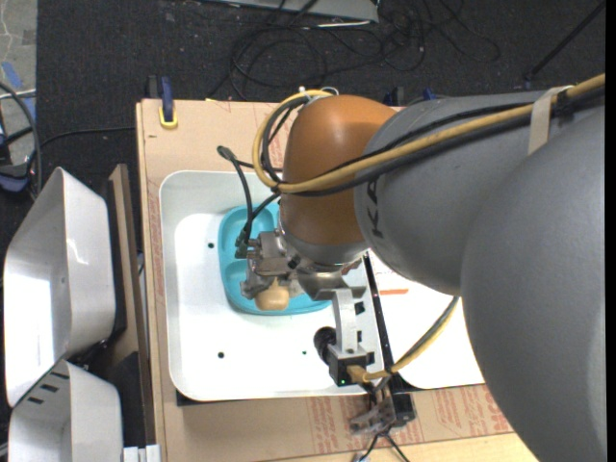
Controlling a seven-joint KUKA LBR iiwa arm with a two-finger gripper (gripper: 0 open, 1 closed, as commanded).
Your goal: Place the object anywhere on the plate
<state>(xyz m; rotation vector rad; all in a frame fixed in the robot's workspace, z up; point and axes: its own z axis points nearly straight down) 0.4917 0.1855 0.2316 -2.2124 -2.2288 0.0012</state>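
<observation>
Gripper [265, 279] hung low over blue plate [234, 258] in white bin [192, 354]. Tan object [273, 298] seen at gripper tip, above plate, likely ready for drop. Finger state cannot be told.

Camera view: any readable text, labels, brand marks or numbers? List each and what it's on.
No text reads in full.
Dark letter strokes on the grey arm link beside the orange band: partly hidden, they look like a brand mark but cannot be read.
Faint reddish printing on the cardboard below the white bin: too small and blurred to read.
Orange mark on the bin floor beside the arm: a stripe, no letters visible.
Blue plate: no markings visible.
</observation>
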